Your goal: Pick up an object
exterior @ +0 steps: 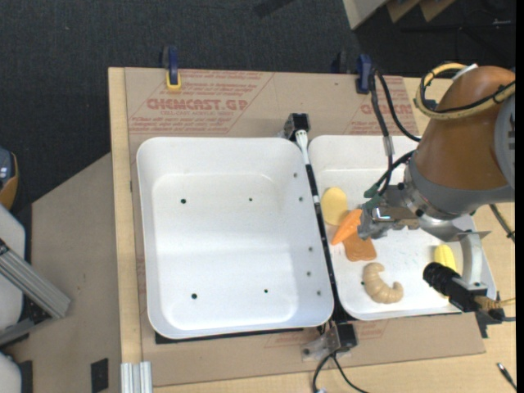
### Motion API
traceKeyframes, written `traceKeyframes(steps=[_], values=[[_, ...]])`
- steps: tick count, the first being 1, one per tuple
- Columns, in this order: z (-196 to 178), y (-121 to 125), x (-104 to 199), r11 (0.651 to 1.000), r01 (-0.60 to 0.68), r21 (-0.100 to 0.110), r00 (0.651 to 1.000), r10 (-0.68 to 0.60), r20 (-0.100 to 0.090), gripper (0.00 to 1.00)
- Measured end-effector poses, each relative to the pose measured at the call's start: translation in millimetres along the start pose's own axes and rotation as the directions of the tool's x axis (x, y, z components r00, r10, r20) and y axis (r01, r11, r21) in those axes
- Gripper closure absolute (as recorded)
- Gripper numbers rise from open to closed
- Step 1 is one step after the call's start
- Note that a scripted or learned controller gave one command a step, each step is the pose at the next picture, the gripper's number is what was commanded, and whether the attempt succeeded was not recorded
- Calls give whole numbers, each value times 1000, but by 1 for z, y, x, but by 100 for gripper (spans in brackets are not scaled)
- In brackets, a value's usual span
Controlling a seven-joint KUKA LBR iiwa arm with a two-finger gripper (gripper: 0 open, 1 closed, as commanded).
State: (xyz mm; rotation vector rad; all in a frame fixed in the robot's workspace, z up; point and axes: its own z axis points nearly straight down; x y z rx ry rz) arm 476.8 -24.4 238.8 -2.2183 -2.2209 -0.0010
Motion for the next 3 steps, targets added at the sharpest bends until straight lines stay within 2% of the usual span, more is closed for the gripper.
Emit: traceKeyframes(steps=[1, 2, 3], values=[[-40, 3, -46, 1000, -5, -8, 1000, 6, 5, 100], [-214, 4, -16, 1000, 3, -24, 1000, -3, 2, 100], [-250, 3, 8, 1000, 2, -10, 1000, -2, 2, 100]])
